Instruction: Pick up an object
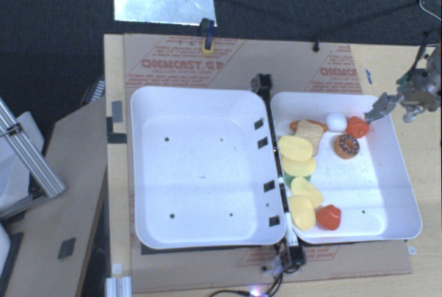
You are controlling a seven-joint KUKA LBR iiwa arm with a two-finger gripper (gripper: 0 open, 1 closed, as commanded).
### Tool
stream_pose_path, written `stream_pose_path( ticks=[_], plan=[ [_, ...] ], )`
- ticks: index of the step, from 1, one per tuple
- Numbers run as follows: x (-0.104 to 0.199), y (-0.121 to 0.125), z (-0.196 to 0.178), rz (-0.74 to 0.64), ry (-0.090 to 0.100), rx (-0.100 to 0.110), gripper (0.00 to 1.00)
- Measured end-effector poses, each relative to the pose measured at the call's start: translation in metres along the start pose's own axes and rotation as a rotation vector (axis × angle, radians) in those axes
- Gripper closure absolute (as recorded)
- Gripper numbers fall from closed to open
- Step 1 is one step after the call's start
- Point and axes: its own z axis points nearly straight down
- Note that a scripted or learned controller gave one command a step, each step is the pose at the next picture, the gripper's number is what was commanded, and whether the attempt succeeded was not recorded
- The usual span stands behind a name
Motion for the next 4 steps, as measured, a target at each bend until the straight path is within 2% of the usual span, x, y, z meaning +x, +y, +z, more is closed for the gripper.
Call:
stream_pose_path(
  ticks=[1, 2, 3, 4],
  plan=[
    [0.029, -0.015, 0.177, 0.0, 0.003, 0.006, 0.0],
    [0.035, 0.031, 0.169, -0.003, -0.001, -0.004, 0.0],
    [-0.004, 0.019, 0.169, 0.004, -0.002, -0.001, 0.0],
    [0.003, -0.006, 0.17, 0.002, 0.0, 0.002, 0.0]
  ],
)
